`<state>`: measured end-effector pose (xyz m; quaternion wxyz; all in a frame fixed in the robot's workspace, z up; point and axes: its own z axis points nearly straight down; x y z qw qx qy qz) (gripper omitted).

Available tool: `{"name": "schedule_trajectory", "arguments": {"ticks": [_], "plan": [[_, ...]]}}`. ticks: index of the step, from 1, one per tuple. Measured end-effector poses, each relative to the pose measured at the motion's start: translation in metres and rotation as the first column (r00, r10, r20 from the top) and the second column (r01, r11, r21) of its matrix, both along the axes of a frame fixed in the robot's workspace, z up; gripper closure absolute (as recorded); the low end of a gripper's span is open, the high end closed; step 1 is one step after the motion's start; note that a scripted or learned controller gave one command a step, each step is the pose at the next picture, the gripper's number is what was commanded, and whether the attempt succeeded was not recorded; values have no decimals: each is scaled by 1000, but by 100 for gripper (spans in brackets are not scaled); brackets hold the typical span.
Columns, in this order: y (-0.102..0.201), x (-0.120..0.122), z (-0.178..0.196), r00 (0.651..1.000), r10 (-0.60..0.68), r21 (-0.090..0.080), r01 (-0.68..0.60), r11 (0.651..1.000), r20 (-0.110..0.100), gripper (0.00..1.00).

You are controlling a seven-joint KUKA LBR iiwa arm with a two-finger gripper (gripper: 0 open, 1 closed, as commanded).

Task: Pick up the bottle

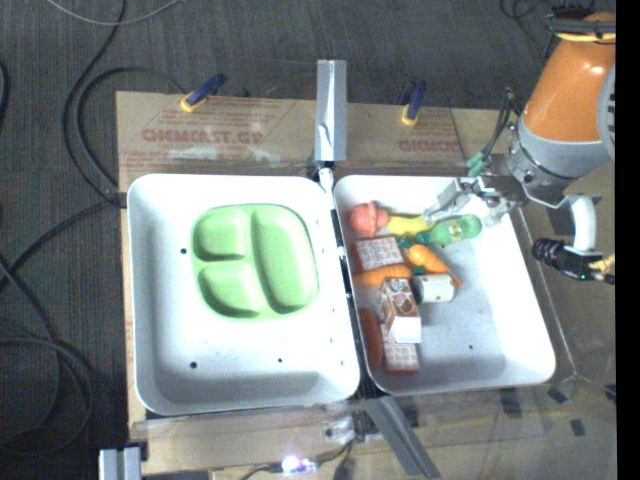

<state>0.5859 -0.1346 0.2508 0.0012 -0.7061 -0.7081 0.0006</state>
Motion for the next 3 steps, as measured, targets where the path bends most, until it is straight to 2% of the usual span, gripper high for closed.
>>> {"name": "schedule_trajectory", "arguments": {"ticks": [1, 2, 3], "plan": [[-27, -36, -50, 1000, -16, -2, 16, 1000, -1, 0], [-54, 40, -74, 995, -103, -1, 103, 995, -1, 0], [-70, 57, -140, 996, -91, -6, 92, 996, 15, 0]]}}
